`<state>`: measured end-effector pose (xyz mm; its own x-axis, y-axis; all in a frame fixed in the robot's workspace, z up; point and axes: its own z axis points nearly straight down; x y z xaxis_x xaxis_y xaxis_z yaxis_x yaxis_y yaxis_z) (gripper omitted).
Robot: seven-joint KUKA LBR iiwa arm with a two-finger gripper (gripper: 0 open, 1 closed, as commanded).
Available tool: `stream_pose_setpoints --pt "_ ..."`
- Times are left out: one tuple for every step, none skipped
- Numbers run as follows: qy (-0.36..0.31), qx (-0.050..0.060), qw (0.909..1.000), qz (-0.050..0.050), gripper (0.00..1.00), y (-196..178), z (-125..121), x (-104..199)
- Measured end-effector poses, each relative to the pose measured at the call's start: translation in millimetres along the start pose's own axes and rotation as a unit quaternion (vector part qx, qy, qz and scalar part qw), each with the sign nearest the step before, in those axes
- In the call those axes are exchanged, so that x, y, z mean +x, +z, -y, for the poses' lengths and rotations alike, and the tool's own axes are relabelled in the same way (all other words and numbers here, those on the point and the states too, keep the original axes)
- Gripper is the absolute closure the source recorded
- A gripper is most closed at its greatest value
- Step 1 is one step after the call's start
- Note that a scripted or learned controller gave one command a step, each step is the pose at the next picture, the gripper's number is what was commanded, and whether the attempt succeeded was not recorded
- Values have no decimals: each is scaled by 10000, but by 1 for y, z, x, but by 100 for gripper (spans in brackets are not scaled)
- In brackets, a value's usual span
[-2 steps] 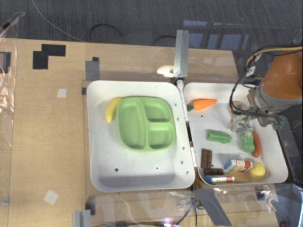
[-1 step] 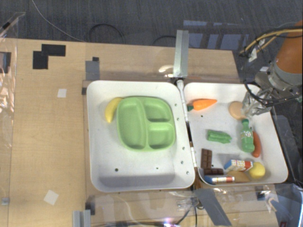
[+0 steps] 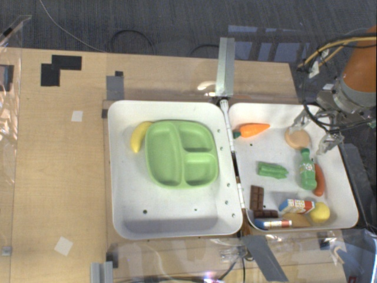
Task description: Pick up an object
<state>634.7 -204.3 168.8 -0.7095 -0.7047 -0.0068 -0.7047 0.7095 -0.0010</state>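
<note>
My gripper [image 3: 314, 131] hangs open over the far right part of the right bin [image 3: 347, 217], with nothing between its fingers. One fingertip [image 3: 300, 120] sits just above a round beige piece [image 3: 297, 138]; the other [image 3: 328, 142] is up and right of a green bottle [image 3: 306, 170]. An orange carrot [image 3: 253, 130] lies at the bin's far left. A red sausage [image 3: 319, 179] lies beside the bottle, and a green pickle-like piece [image 3: 272, 170] rests mid-bin. Near the front are a brown chocolate bar [image 3: 257, 198], a small labelled bottle [image 3: 297, 206], a yellow lemon [image 3: 320, 212] and a red-tipped marker [image 3: 272, 223].
The left bin [image 3: 123, 217] holds a green compartment plate [image 3: 179, 153] with a yellow banana [image 3: 138, 137] against its left edge. A metal divider post [image 3: 224, 69] stands between the bins at the back. Cables [image 3: 330, 49] trail off the arm at upper right.
</note>
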Motion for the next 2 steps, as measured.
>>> stream_pose_setpoints --pt "-206 67 9998 31 0 62 4 -2" --pt "76 171 9998 90 0 65 -3 6"
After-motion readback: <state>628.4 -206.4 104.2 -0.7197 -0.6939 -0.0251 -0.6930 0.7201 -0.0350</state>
